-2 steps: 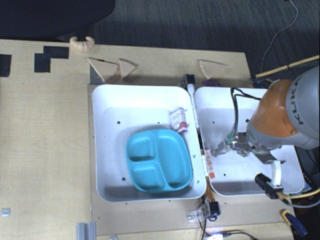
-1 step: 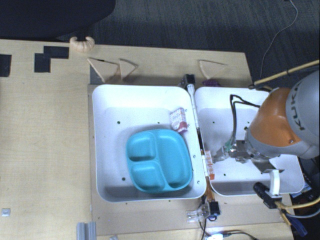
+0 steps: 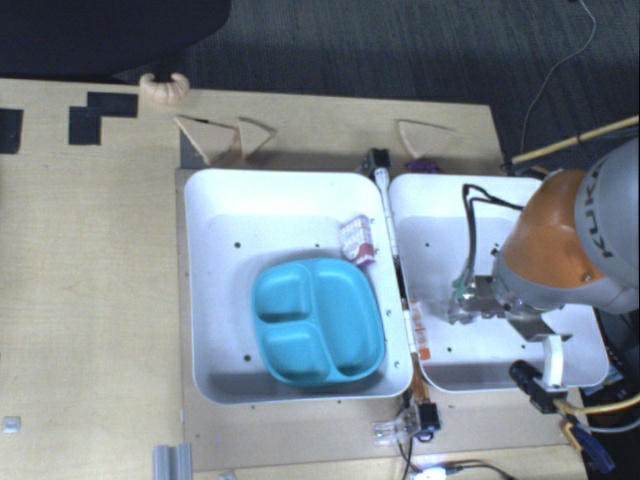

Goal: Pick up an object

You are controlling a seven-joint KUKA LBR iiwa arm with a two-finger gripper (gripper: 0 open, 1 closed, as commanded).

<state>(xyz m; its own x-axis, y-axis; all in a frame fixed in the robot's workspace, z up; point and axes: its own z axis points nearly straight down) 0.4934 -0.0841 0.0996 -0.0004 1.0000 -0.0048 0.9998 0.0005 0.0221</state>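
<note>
A blue divided plate (image 3: 318,320) lies in the left bin (image 3: 215,268), toward its front right. A small red and white packet (image 3: 356,239) rests just behind the plate, near the wall between the bins. My gripper (image 3: 463,304) hangs low over the floor of the right bin (image 3: 440,238), at its middle. The grey wrist and orange band (image 3: 548,243) come in from the right and hide the bin floor beneath them. I see nothing held at the gripper.
A small orange and white strip (image 3: 417,334) lies by the right bin's left wall. A black cable (image 3: 470,223) loops from the wrist over the right bin. Wooden brackets (image 3: 240,133) stand behind the bins. Wires and a clip (image 3: 420,423) sit at the front edge.
</note>
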